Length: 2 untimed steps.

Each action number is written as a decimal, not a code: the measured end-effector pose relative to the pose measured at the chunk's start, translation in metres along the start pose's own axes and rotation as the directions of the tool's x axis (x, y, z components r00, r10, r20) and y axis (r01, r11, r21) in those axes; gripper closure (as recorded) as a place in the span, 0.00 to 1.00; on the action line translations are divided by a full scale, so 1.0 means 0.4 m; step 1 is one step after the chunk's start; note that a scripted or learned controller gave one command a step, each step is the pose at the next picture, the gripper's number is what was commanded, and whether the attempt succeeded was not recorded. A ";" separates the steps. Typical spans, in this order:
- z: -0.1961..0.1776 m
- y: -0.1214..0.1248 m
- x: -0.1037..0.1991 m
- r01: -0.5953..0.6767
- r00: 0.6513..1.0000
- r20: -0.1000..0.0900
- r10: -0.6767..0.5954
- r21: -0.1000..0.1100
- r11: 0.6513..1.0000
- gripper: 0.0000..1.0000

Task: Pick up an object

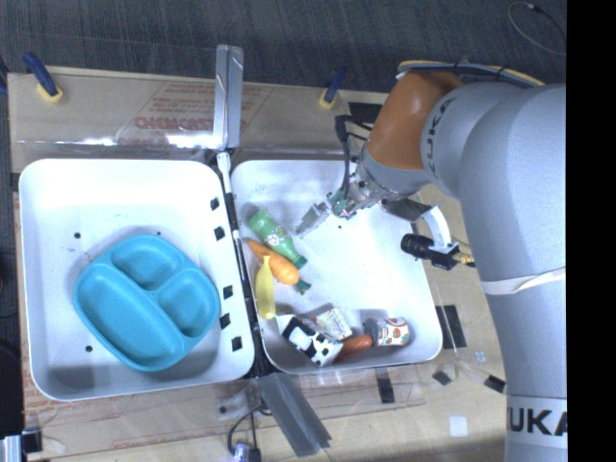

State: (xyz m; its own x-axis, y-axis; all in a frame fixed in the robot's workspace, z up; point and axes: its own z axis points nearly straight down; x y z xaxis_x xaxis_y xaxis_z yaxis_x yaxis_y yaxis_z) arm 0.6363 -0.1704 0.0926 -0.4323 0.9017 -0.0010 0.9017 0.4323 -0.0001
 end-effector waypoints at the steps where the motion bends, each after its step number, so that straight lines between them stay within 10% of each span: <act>1: 0.001 -0.061 0.175 0.035 0.999 -0.001 -0.035 0.000 0.999 0.00; 2: 0.000 0.031 -0.015 0.014 1.000 0.000 -0.014 0.000 1.000 0.00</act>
State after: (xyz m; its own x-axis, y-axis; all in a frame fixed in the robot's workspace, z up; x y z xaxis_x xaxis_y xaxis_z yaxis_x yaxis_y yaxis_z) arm 0.6501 -0.1706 0.0926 -0.4450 0.8955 -0.0005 0.8955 0.4450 0.0002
